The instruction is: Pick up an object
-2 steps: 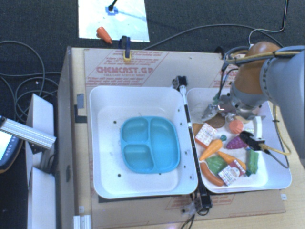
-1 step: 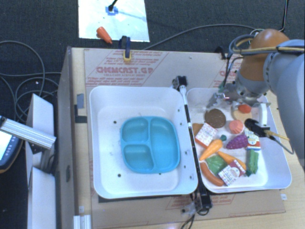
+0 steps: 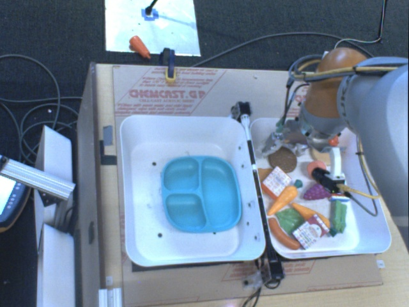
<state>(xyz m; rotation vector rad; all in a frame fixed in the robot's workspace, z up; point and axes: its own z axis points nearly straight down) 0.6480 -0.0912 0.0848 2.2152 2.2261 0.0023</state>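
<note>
Gripper (image 3: 285,147) low in right bin (image 3: 377,238), over brown cookie (image 3: 284,161); can't tell its state. Toy food piled at 5 o'clock: carrot (image 3: 282,200), grapes (image 3: 317,192). Best plan: drop straight down, pinch cookie's middle, lift slow.

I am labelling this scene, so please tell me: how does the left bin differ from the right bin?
The left bin holds a single thing, a blue divided plate; the right bin holds many small toy foods, such as a carrot and purple grapes. The arm's gripper is over the right bin, not the left bin. Both are shallow, white, and lie side by side.
</note>
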